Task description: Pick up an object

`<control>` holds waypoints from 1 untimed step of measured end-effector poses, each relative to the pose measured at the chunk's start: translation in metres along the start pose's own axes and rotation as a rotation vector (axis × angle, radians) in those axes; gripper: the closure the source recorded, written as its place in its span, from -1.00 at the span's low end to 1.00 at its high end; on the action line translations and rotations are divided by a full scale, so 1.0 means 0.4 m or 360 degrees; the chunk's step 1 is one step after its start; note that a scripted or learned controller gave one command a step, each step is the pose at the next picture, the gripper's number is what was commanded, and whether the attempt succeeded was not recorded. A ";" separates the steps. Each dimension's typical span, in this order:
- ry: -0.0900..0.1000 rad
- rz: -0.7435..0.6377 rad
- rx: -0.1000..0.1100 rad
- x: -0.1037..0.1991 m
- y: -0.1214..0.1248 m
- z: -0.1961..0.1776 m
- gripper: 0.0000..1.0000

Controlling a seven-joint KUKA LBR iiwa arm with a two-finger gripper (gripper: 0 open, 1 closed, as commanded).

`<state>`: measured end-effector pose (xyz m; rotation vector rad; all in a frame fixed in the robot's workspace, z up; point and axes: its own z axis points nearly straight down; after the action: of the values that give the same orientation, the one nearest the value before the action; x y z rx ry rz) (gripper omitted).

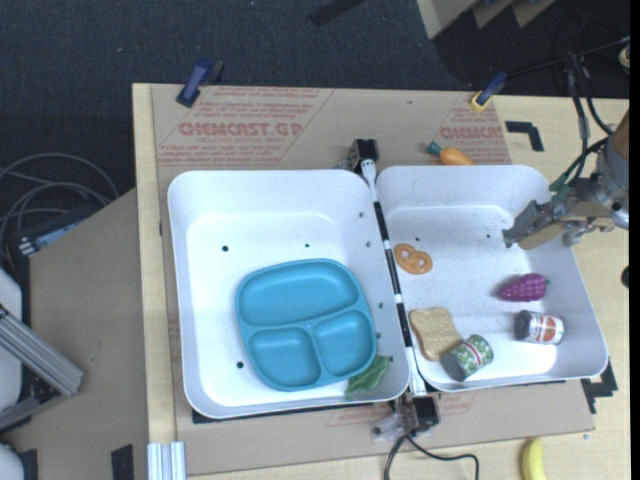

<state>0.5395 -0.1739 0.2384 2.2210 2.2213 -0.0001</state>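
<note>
Gripper [522, 230]: hovering over the right bin [470, 183] at three o'clock, fingers look spread, nothing between them.
Nearest target: purple grapes [523, 288], just toward six o'clock of the gripper.
Neighbours: small can [539, 328] beyond, pretzel [412, 259] at nine o'clock.
Advice: centre over the grapes, descend straight, close gently.

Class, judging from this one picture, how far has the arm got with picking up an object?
Done: the gripper has reached over the right bin. In hand: nothing visible between its tips. Left: the grasp itself; the purple grapes, pretzel, toast and both cans lie on the bin floor.
</note>
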 end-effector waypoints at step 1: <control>0.0001 0.0002 0.0005 -0.126 -0.010 0.259 -1.00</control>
<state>0.5355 -0.2241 0.1349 2.2246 2.2214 -0.0030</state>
